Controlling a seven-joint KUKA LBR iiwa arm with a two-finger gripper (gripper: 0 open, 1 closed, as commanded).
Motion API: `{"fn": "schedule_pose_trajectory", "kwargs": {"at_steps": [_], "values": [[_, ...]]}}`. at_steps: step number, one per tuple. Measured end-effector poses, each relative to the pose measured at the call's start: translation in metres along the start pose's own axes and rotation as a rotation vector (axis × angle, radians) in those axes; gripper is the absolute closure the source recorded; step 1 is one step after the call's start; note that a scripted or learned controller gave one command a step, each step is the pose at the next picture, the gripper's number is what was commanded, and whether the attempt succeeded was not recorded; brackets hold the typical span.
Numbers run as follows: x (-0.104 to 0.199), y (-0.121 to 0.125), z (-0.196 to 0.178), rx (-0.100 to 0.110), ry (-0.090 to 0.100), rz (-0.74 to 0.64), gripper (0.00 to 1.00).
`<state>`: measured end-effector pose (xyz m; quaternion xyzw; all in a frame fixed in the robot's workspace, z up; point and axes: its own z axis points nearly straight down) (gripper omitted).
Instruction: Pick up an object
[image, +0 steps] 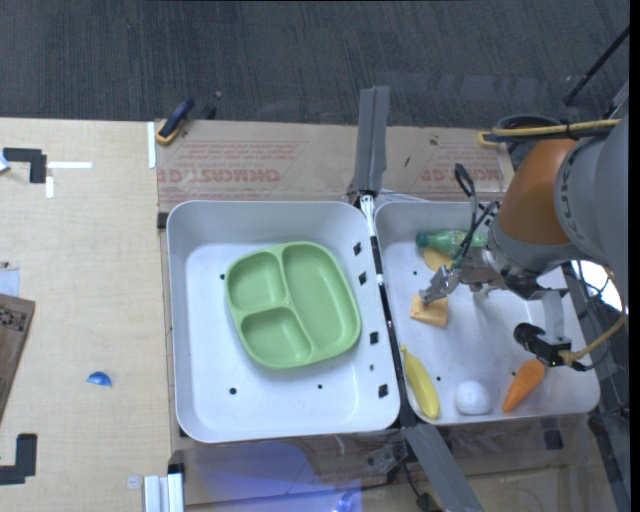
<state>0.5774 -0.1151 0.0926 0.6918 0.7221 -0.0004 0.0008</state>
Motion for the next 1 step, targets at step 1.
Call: {"fn": "schedule_pose_trajectory", "kwargs": {"at_steps": [1], "values": [[0.011,0.0757,0.0054,0.026,0.002,0.047,0.0]]}}
